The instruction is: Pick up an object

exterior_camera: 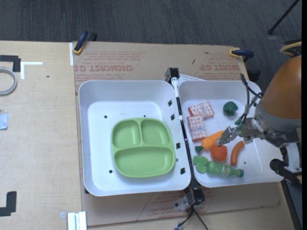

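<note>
Gripper: the two-finger metal gripper (225, 136) is down inside the right-hand shallow white bin (259, 172), reaching in under the grey arm with its orange band (287, 92).
Grip state: cannot tell from here, the tips are too small and crowded to read.
At the tip: the orange plastic carrot (211, 139) lies right against it; contact or not, I can't say.
Just below: the red plastic tomato (218, 152).
Beside it, arm side: the orange-red plastic sausage (236, 152), lying tilted.
Further below: the green plastic bottle (218, 168), flat along the bin's near wall.
Above: the dark green plastic broccoli (230, 108), set apart.
Beyond the tip: two red-and-white printed cartons (198, 118), one above the other.
Well beyond: the left-hand white bin (91, 128) carrying a light green three-compartment plate (142, 146).
</note>
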You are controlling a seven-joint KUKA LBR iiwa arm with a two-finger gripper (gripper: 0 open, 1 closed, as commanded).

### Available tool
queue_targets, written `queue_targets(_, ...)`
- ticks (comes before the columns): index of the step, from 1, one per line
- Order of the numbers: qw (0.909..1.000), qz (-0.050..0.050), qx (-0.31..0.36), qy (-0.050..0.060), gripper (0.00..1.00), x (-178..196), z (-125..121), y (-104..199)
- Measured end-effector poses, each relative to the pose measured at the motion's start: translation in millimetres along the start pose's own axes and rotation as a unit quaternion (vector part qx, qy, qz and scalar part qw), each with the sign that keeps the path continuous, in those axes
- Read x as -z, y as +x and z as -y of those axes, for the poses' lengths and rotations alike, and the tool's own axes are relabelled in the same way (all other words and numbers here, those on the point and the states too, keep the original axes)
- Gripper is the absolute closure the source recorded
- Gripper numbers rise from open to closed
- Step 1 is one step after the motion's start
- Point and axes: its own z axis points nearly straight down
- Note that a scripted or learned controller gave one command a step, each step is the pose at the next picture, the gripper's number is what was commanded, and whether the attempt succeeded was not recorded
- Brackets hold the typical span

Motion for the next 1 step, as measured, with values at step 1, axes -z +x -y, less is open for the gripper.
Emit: queue_targets(1,0.9982,0.000,0.061,0.000,0.00,-93.7,6.0,-37.5)
